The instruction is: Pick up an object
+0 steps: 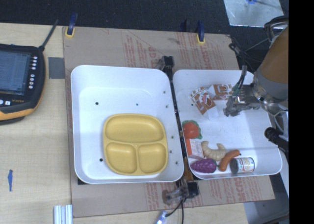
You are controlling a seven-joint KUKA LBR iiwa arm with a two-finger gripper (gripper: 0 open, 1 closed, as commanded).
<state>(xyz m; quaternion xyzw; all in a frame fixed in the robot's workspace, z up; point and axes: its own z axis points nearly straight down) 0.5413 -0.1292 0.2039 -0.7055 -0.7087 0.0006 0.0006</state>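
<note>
Gripper (236,106) low in the right bin (262,142), just beside the crinkly snack packets (208,98); I can't tell its opening. Risk I see: thin wrappers slide or fold away. Tomato (191,130), ginger root (214,149), sausage (229,159), can (244,164) crowd the near edge.

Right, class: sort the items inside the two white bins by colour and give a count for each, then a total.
Yellow: 1, the divided tray
Red or orange: 2, tomato, sausage
Purple: 1, grapes
Tan: 1, ginger root
Mixed print: 2, wrapper, can
Total: 7
</note>
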